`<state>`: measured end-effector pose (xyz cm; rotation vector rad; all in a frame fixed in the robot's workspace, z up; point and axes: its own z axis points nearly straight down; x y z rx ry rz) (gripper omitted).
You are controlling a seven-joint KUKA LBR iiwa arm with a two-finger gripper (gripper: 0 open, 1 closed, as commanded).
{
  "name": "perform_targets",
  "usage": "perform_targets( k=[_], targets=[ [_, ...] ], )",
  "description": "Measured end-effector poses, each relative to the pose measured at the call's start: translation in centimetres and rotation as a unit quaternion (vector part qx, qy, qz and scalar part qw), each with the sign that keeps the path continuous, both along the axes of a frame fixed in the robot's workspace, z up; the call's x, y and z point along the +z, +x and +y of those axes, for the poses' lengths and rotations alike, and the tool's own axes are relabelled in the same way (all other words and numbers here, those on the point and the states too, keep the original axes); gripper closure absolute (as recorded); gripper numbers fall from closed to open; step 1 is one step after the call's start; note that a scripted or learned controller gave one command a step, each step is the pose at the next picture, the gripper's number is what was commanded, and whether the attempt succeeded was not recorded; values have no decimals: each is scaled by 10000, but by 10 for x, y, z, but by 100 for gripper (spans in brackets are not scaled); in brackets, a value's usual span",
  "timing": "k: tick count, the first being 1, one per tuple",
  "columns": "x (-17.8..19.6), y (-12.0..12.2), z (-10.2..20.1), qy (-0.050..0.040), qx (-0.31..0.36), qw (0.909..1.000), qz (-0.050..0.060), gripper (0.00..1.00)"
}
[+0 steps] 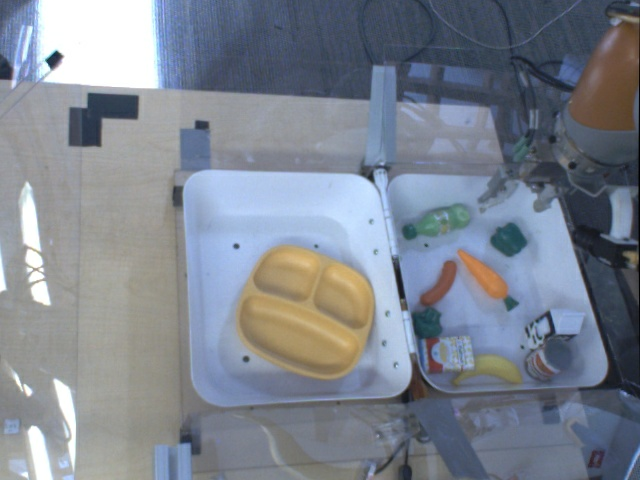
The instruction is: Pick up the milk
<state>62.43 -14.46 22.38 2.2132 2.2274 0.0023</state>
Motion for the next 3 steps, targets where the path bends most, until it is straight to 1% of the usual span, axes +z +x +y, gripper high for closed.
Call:
perform_targets(
  k=[1,2,3],
  targets=[
    [-21,-60,-31,-3,358,9994,-4,0],
    [-101,-137,-35,1,-279,9996,3,0],
    [72,-135,-33,-12,-252,9997,-19,0]
  ],
)
